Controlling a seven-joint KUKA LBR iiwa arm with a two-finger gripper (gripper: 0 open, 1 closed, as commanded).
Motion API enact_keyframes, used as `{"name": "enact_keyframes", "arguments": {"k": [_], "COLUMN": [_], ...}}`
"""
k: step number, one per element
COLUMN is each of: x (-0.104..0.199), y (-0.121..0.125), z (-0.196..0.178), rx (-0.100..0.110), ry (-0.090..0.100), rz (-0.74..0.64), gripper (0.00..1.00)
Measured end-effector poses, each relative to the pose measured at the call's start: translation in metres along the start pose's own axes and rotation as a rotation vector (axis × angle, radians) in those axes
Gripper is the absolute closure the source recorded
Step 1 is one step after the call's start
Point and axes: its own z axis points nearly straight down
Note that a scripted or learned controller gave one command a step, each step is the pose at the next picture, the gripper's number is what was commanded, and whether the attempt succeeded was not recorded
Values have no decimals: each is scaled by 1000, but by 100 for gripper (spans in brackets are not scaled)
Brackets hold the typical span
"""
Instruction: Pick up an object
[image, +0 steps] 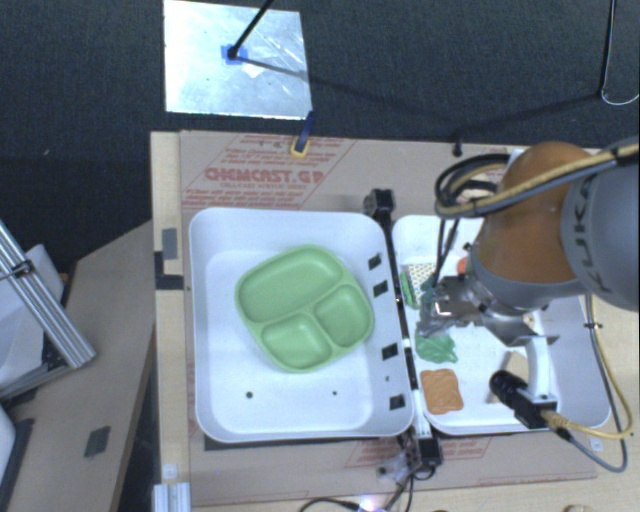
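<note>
Gripper (437, 312) aperture cannot be determined; it sits low in right bin (575, 400), green object (437, 348) just beside it.

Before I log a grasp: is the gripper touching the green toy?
Cannot tell: in the camera view the gripper sits just above the green toy, contact unclear.

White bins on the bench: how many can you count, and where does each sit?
2. The left bin holds a green divided plate. The right bin lies beside it, under the arm, with small objects along its left side; the arm may hide more of its contents.
</note>
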Motion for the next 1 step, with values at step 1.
{"name": "enact_keyframes", "arguments": {"k": [1], "x": [53], "y": [11], "z": [7], "rx": [-1], "ry": [-1], "rz": [1], "gripper": [100]}}
